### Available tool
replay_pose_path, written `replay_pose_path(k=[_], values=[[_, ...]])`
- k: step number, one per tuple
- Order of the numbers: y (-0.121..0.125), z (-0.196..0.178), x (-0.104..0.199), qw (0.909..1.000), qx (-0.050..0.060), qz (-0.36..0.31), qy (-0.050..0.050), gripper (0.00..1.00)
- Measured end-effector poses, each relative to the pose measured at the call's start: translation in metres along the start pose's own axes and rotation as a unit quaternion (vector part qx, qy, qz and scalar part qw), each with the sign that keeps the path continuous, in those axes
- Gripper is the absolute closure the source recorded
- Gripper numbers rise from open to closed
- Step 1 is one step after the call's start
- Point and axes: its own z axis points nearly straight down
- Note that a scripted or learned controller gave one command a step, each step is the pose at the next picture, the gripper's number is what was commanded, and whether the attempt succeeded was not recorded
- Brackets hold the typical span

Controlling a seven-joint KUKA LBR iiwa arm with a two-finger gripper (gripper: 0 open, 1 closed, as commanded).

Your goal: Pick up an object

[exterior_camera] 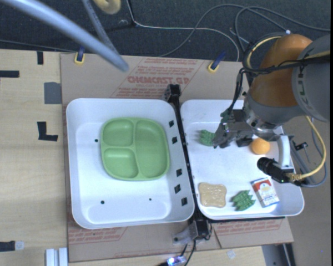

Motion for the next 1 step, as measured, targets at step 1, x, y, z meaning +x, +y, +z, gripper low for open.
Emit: replay_pose_path(k=[1], values=[[-0.0054,-0.0093,0.0488,1.0,-0.001,0.0,0.0,1.0]])
